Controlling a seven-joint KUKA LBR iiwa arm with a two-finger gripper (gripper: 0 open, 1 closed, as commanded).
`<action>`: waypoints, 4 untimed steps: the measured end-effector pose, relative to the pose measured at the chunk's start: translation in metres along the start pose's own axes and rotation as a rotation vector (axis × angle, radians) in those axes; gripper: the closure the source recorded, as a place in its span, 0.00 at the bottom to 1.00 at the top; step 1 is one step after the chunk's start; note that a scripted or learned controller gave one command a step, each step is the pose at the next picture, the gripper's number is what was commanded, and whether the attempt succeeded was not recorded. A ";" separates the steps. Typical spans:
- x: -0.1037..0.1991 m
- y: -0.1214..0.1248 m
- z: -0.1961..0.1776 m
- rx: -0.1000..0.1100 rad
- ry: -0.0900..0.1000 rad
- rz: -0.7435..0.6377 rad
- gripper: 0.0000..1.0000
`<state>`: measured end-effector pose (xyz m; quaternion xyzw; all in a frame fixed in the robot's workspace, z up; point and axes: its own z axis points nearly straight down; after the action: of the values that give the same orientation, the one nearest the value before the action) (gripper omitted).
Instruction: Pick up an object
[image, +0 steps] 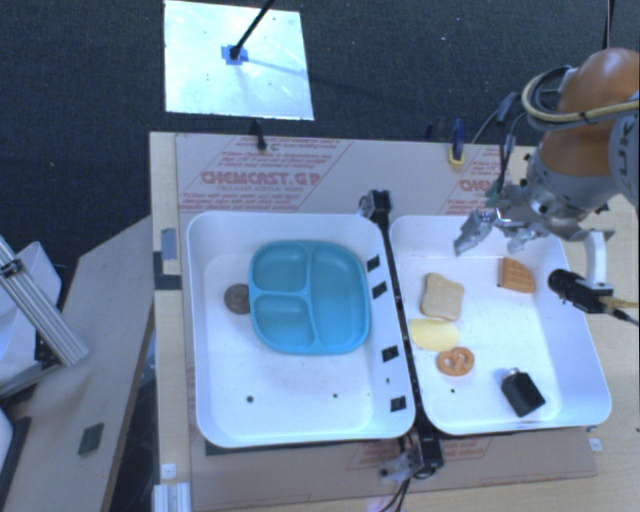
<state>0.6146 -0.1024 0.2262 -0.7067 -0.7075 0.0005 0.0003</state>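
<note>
Overhead, metal gripper (497, 232) fingers spread, gripping nothing; ridged orange waffle (517, 275) beneath.

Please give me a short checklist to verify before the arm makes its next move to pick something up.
1. Pincer carries nothing: ok.
2. Pincer is over the right bin: ok, near its far edge.
3. Targets lie apart: bread slice and yellow piece touch or nearly so: not ok; waffle lies alone: ok.
4. Pincer centred over one target: not ok.
5. Black block clear of the path: ok.
</note>
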 end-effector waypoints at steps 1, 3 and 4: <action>-0.008 -0.005 0.047 0.001 0.000 0.001 0.00; -0.013 0.005 0.087 -0.006 -0.001 0.000 1.00; -0.018 0.010 0.023 -0.010 -0.002 -0.002 1.00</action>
<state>0.6242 -0.1206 0.2029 -0.7059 -0.7083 -0.0024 -0.0038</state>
